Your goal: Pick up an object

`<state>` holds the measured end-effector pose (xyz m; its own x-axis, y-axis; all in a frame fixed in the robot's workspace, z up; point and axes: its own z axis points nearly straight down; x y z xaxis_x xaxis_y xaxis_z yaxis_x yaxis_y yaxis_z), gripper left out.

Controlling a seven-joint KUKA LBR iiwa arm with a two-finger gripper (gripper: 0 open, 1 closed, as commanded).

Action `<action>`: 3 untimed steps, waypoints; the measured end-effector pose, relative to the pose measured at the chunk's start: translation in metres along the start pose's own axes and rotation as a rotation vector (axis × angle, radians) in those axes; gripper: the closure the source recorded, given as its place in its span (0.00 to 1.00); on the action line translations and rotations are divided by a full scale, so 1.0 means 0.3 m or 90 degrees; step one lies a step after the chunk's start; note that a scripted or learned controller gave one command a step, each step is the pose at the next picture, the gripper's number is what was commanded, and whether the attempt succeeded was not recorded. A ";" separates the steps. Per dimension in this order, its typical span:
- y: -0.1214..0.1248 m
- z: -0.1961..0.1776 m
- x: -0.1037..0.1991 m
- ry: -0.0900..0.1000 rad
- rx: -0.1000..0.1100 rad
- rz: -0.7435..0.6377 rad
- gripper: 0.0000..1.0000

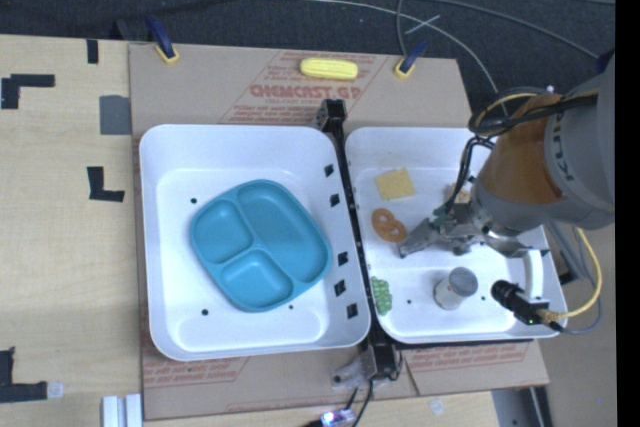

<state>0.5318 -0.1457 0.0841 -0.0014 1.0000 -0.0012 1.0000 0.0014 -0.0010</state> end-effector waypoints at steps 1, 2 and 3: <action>0.003 -0.039 -0.002 -0.001 -0.002 0.000 1.00; 0.022 -0.186 -0.014 0.000 -0.002 0.000 1.00; 0.000 -0.366 -0.038 0.000 -0.003 0.001 1.00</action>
<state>0.5320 -0.1571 0.1940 0.0001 1.0000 -0.0018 1.0000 -0.0001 0.0040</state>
